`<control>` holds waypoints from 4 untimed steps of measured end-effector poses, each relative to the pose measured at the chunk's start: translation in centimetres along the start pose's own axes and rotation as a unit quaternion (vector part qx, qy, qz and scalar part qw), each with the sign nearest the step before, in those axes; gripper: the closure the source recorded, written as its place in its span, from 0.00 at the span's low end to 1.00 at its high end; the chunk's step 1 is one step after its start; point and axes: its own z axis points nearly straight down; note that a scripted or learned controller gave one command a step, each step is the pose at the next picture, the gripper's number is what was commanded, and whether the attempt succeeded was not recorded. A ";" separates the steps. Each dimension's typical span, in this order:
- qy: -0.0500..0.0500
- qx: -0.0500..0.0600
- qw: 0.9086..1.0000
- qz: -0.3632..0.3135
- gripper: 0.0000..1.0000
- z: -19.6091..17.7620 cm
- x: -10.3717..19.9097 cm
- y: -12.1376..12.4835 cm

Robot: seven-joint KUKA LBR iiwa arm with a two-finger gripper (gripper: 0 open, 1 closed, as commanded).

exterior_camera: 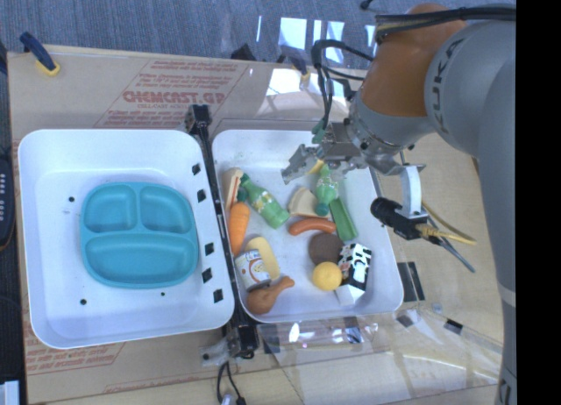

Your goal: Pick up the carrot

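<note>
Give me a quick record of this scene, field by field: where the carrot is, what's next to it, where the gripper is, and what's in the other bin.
carrot: right bin, along its left wall
neighbours: green bottle to its right, small jar below
gripper: over the bin's upper middle, apart from the carrot
left bin: blue divided plate

Lighting: bright, even, overhead. Glare: strong white patches on the clear plastic sheet (302, 39) behind the two shallow white bins (35, 245). Shadows: soft, short. Focus: mildly soft throughout; small toys lack crisp detail.
</note>
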 end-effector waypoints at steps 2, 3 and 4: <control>0.001 0.005 0.970 0.243 0.00 15.1 0.9 0.8; 0.002 0.005 0.926 0.377 0.00 15.4 1.8 -2.3; 0.003 0.009 0.928 0.373 1.00 14.5 1.9 -2.3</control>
